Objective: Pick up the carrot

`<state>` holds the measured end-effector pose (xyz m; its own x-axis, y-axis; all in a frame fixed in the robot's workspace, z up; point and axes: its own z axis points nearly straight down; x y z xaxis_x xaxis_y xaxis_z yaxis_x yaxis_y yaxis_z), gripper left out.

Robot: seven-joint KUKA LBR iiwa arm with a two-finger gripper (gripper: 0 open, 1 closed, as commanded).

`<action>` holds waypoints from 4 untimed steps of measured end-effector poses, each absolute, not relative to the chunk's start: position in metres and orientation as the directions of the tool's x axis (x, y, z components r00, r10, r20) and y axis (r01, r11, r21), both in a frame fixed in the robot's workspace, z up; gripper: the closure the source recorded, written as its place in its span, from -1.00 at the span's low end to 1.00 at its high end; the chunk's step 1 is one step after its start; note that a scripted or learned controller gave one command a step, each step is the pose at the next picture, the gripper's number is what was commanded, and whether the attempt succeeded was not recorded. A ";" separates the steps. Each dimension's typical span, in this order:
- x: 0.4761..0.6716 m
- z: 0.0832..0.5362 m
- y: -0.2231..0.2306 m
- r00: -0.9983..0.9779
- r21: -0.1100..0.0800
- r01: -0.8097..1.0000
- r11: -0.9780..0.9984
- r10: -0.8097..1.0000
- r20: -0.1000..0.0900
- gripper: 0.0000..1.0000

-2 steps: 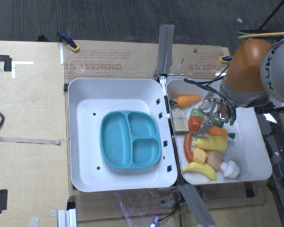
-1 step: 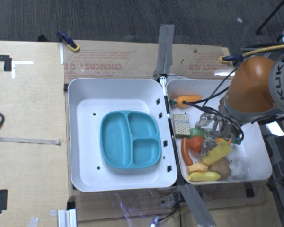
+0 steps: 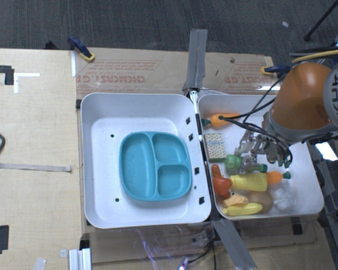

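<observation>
Left bin (image 3: 90, 167): a blue divided plate (image 3: 156, 165).
Right bin (image 3: 304, 207): toy food; one carrot (image 3: 221, 120) at the far left corner.
Gripper (image 3: 250, 159): above the food pile; finger state cannot be told.

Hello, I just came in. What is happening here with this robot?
A grey and orange robot arm reaches in from the right, and its hand hangs over the right bin, which is crowded with toy food. It is meant to pick up a carrot. One carrot lies near the bin's far edge, another beside a yellow bottle. Neither is gripped. The left bin contains a blue divided plate.
</observation>
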<state>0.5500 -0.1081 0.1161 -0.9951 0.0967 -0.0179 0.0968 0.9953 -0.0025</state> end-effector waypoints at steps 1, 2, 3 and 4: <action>0.550 0.116 -0.108 -0.995 -0.002 0.097 0.995 0.097 -0.017 -1.00; 0.548 0.093 -0.144 -0.980 0.000 0.198 0.980 0.198 -0.006 -1.00; 0.616 0.193 -0.015 -0.982 0.001 0.191 0.982 0.191 -0.003 -1.00; 0.559 0.193 -0.080 -0.987 0.000 0.159 0.987 0.159 -0.004 -1.00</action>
